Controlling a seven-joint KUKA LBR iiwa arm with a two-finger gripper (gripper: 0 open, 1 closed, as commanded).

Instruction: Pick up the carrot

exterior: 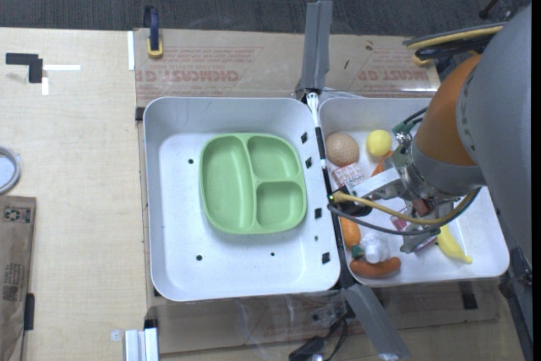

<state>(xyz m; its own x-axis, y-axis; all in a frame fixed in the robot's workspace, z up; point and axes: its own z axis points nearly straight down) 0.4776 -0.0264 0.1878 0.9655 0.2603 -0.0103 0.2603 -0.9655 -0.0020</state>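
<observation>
arm's down over the right bin (494, 262), reaching for the carrot (351, 232) by its left wall. can't tell the grip state; next it needs to close squarely on it.

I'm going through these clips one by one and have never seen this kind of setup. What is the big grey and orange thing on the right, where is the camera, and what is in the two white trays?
The grey and orange thing is a robot arm, reaching in from the right. A single fixed camera looks down at a slant on a bench with two shallow white bins. The left bin holds a green divided plate. The right bin holds toy foods: a brown egg-like ball, a yellow lemon, a banana, a sausage and an orange piece that may be the carrot it should pick up. The arm's wrist hangs over these, hiding its gripper, so I cannot tell whether anything is held.
</observation>
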